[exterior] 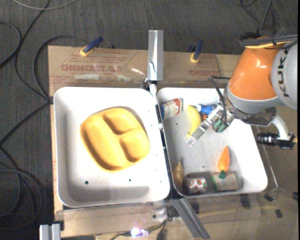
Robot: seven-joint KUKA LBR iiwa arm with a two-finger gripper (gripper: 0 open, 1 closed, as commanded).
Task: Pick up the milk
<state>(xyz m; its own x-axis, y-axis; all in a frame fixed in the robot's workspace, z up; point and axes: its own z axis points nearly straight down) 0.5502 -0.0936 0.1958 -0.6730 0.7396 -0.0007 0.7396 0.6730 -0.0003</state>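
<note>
Camera view, yellow tray [116, 139] in left bin [65, 184], milk [171, 107] in right bin [257, 176], claw [198, 132] empty, narrowly parted

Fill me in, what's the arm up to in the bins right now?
The gripper hangs over the right bin, beside the banana, holding nothing. The milk carton sits untouched in that bin's far-left corner. A carrot and two cans lie along the near side. The left bin holds a yellow divided tray.
</note>
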